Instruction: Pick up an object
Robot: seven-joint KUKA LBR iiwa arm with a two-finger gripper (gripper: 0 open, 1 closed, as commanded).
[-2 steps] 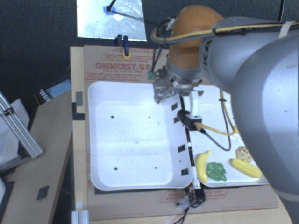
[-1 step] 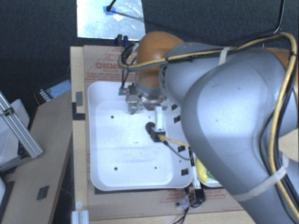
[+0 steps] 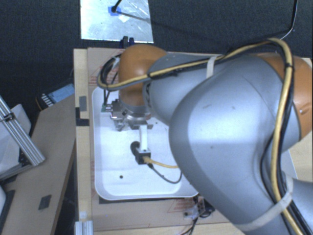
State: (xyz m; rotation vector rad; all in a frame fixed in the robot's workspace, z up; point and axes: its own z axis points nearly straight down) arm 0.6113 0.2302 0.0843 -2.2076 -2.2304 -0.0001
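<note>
Gripper (image 3: 128, 124), centre-left, low over bin (image 3: 116, 184): open or closed, cannot tell. Verify your target before closing.

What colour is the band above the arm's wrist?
Orange; the band shows best in the camera view.

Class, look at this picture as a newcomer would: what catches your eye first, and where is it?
The huge grey arm looms across the right of the view, close to the camera. Its orange band bends down over the white bin at lower left. At the top, beyond the bench, a shiny silver sheet stands out against the dark background.
</note>
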